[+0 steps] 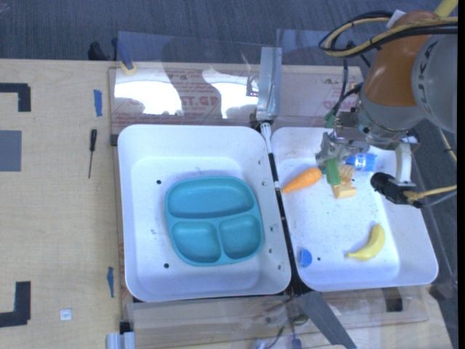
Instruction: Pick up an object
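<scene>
Two bins fill the middle of the frame. The left bin (138, 151) holds a teal tray (213, 219); the right bin (407, 264) holds the loose things we could pick. The arm (403, 71) comes in at upper right, and its gripper (336, 158) hangs low over the upper part of the right bin.

Just beneath it sits a tight cluster: a carrot (302, 179) lying aslant to the left, a green piece (333, 172), a tan block (344, 190) and a blue-and-white item (361, 162) to the right. A banana (368, 243) lies well apart at lower right, and a small blue piece (304, 257) near the bin's lower left edge.

We judge the pick aims at the cluster. To do it well, we would centre on one item, likely the green piece, and descend straight so neighbours are not nudged.

Whether the pincer is open, closed or gripping, we cannot tell: wrist and cabling crowd it. The green piece and the blue-and-white item are partly covered, and we cannot name them.
</scene>
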